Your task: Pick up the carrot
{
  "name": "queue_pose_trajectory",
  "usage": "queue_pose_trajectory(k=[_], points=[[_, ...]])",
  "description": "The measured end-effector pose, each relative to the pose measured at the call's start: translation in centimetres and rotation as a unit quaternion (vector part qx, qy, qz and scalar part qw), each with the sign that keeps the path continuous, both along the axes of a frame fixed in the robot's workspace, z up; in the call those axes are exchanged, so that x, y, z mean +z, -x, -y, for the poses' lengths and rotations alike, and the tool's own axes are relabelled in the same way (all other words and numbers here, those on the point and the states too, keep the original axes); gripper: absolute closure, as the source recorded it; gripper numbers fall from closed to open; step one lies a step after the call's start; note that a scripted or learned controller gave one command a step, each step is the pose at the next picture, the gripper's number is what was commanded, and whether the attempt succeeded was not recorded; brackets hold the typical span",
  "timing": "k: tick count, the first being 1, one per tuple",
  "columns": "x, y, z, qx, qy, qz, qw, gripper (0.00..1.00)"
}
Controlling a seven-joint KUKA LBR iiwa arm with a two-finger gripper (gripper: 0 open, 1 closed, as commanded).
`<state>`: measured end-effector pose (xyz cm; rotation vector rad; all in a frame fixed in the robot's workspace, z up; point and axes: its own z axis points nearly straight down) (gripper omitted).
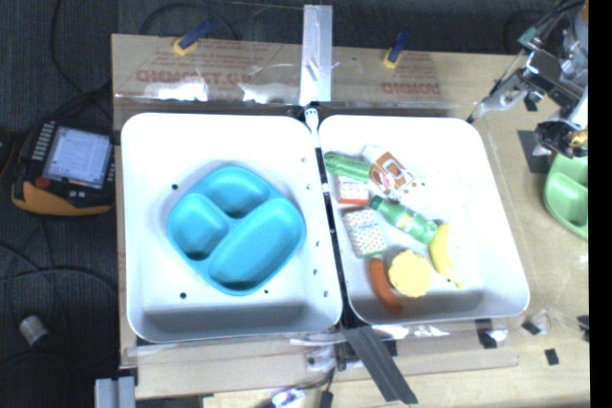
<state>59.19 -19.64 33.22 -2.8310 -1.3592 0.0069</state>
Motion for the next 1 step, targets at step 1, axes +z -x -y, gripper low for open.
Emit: queue_pose_trajectory(k=[1], points=[[-9.59, 4.56, 0.02, 0.045, -0.0010, 0.000, 0.9990, 0.00]])
